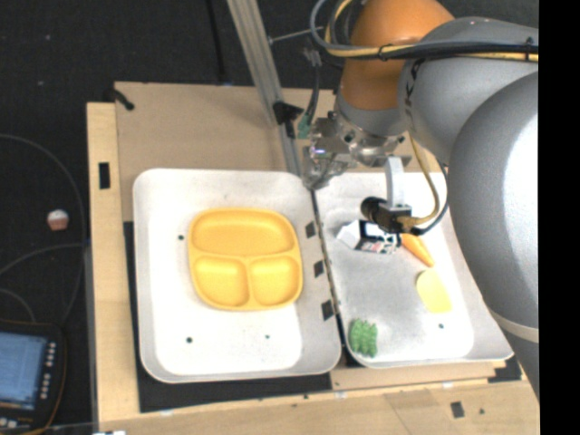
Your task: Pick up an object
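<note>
Camera view: the grey arm (494, 143) reaches in from the right, its orange band (390, 34) high above the far end of the bins. The gripper (315, 169) hangs low at the far end of the seam where the two bins meet, just over the near-touching rims. From this angle I cannot tell whether it is spread or closed.

The left bin (149, 270) holds a yellow tray (245, 258) with three compartments, lying flat near its middle.

The right bin (390, 320) holds the loose things. A small white thing with dark marks (360, 236) lies nearest the gripper, apart from it. Just beside it, toward the right, lies a carrot (420, 250), slanted. A pale yellow piece (434, 292) sits near the carrot's lower end, not touching. A green piece (363, 335) rests at the bin's near left corner, close to the rim and well apart from the rest.

Both bins stand on the tan bench (190, 125).
</note>
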You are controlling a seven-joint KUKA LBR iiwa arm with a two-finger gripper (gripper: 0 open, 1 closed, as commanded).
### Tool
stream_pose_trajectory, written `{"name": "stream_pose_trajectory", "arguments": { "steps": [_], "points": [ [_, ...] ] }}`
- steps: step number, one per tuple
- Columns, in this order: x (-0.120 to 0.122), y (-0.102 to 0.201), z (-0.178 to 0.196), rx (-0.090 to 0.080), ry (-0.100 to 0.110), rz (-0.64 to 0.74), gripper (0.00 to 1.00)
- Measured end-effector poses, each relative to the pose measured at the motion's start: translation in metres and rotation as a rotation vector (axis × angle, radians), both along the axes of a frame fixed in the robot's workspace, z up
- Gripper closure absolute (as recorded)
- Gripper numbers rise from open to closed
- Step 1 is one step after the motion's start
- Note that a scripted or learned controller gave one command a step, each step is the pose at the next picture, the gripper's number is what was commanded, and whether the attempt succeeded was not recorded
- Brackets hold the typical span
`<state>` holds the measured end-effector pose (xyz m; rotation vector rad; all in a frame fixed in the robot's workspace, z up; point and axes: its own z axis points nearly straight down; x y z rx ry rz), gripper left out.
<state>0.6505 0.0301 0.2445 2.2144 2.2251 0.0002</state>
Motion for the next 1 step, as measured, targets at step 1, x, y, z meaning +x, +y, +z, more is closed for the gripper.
{"name": "stream_pose_trajectory", "arguments": {
  "steps": [1],
  "points": [
    [0.0218,0.0416,-0.0071,0.001,0.0,0.0,1.0]
  ]
}}
